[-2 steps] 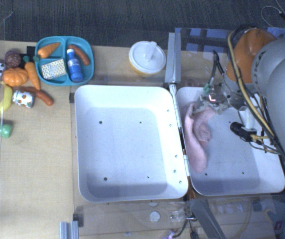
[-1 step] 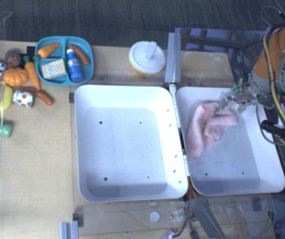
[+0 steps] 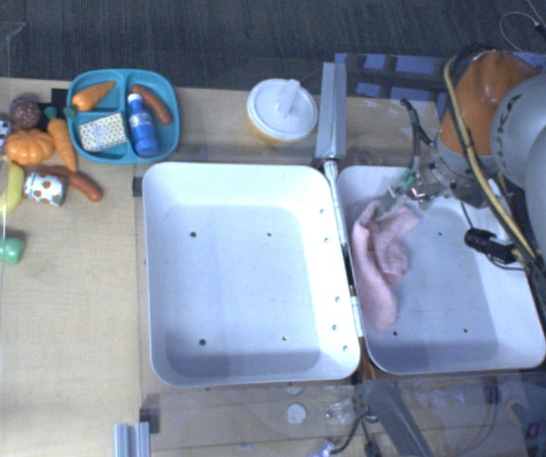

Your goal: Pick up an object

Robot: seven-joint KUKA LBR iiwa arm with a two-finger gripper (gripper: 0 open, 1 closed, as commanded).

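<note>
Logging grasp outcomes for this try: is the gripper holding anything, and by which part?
Cannot be told. The gripper sits at the upper edge of the pink cloth in the right bin, but a hold isn't visible.

Place: you are looking at a robot lab or test cell, not a home.
Bench: a pale wood-look bench (image 3: 63, 350) carries two shallow white bins (image 3: 244, 274) side by side, with a metal rail (image 3: 328, 112) between them.
Arm: a grey industrial arm (image 3: 539, 141) with an orange band and loose black cables (image 3: 496, 246) reaches in from your right.
Props: toy food (image 3: 34, 160) and a teal divided plate (image 3: 125, 117) sit at the far left as practice objects.
Floor: dark carpet (image 3: 253, 17) lies beyond the bench.
</note>
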